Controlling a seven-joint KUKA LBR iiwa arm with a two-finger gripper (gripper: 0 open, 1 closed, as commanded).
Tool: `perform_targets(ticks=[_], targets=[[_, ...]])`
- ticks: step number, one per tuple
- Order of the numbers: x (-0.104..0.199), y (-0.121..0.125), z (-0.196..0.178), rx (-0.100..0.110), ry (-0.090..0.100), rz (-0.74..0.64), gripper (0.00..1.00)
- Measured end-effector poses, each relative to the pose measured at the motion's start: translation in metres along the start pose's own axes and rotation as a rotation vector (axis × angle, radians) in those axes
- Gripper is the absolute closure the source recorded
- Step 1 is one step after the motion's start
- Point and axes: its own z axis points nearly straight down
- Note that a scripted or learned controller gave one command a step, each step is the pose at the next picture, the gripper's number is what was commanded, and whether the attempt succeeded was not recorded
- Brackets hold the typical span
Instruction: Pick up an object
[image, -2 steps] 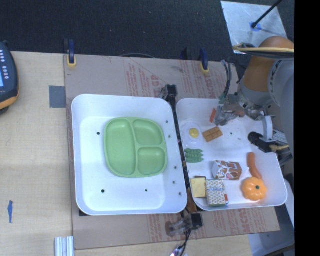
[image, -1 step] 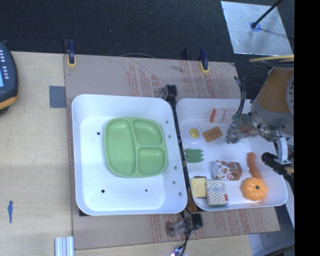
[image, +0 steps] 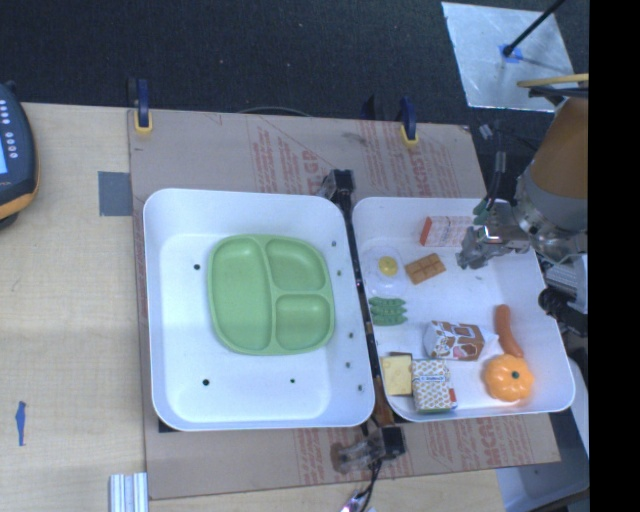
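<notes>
Hovering over the right bin's (image: 400, 212) far right corner, the gripper (image: 478, 246) is sitting beside a small orange-and-white box (image: 443, 231). Whether it is open or closed, I cannot tell. Nothing is showing in its grasp.

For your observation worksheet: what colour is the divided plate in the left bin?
Light green divided plate, seen in the camera view.

Two bins are set side by side on a bench (image: 70, 330). A divided plate (image: 270, 294) lies in the left bin (image: 180, 390). In the right bin (image: 545, 395), a carton (image: 445, 231) is placed at the far side, with a waffle (image: 425, 267) just before it. A pea pod (image: 388, 310) is found near the left wall. A pumpkin (image: 507, 379) sits at the near right, a carrot (image: 507, 330) behind it.
</notes>
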Motion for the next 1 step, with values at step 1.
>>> perform_targets(ticks=[1], targets=[[-0.0015,-0.0006,0.0061,0.007,0.0,0.002,0.0]])
